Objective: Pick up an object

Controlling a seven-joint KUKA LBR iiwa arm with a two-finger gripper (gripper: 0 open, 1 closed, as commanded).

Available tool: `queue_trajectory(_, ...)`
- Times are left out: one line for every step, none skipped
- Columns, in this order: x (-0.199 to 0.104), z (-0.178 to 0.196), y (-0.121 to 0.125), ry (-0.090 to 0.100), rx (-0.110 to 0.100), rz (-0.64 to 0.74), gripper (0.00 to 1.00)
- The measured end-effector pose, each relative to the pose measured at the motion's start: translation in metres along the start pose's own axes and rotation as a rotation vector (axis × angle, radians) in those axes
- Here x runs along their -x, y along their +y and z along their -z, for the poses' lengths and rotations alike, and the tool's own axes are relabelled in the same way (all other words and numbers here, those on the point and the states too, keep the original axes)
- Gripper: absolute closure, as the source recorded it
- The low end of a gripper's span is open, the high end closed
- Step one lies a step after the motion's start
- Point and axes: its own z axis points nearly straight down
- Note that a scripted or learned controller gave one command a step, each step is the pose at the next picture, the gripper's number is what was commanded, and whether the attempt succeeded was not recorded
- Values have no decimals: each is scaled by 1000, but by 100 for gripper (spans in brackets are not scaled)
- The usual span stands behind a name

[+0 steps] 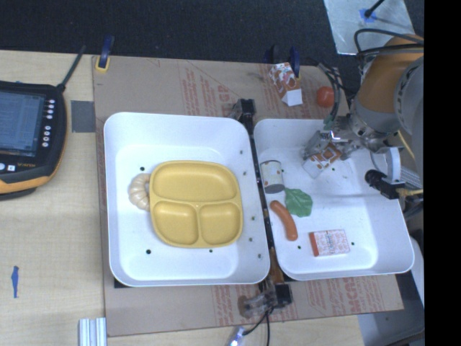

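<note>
Here the arm reaches in from the right and hangs its gripper (325, 150) over the back of the right bin (389, 254), presumably because that is where the loose things to pick from are kept. Something small, brown and white, sits right at the tip, but I cannot tell whether it is part of the gripper or a thing being taken, nor whether the gripper is apart or together. The candidates lie along the bin's left side and front: a small can (271, 176) near the dividing wall, a green leafy piece (299, 202) just beside it, an orange sausage (284, 220) touching the green piece's lower edge, and a red-and-white packet (330, 243) flat near the front. The left bin (122, 193) carries a yellow divided tray (196, 202), with a pale knobbly item (138, 191) tucked against the tray's left edge
</note>
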Motion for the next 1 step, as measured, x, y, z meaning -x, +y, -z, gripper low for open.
queue_trajectory(15,0,0,1,1,-2,0)
